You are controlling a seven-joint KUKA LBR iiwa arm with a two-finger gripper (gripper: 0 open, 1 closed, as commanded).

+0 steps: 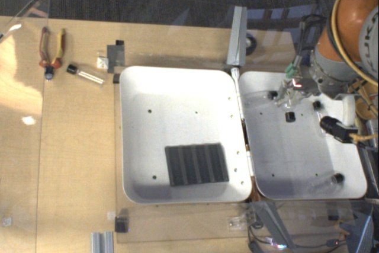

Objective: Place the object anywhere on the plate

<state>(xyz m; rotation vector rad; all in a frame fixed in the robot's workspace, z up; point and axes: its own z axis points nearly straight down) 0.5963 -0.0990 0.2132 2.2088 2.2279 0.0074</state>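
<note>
Arm (349, 38) reaching from right, claw (288, 96) above right bin (296, 169)

Red-handled pliers (51, 50) lie at the far left of the pale wooden bench (65, 145), with a small clear vial with a black cap (84, 73) just beside them. A grey metal bracket (237, 35) stands upright behind the gap between the two shallow white bins (136, 127). A small black block (121, 224) sits near the front edge.
</note>
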